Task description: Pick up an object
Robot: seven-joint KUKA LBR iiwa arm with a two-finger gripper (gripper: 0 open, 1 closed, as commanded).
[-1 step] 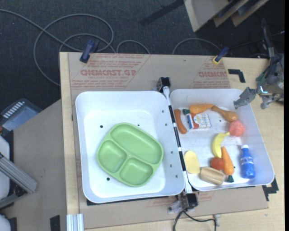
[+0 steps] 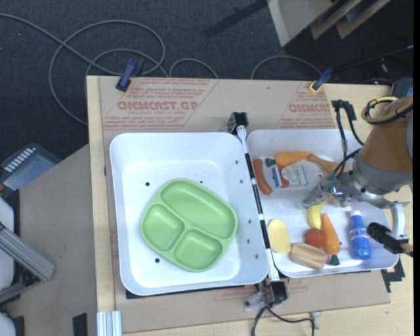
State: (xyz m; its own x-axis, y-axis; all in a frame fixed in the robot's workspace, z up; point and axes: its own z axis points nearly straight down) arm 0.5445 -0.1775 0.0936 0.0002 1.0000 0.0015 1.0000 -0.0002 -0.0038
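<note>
I see dark carpet around the bench, thin white cables looping across it. Brown protective board tops the bench, held by a blue clamp. Pale wooden furniture stands at the upper right.

Divided plate in left bin, toys in right bin

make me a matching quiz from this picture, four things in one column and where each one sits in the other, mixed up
Things:
1. green plate
2. blue bottle
3. bread roll
4. hot dog

Places:
A. right bin, front edge
B. left bin
C. right bin, far left, by the divider
D. right bin, right side, below the gripper

Pairs: 1-B, 2-D, 3-A, 4-C
</note>
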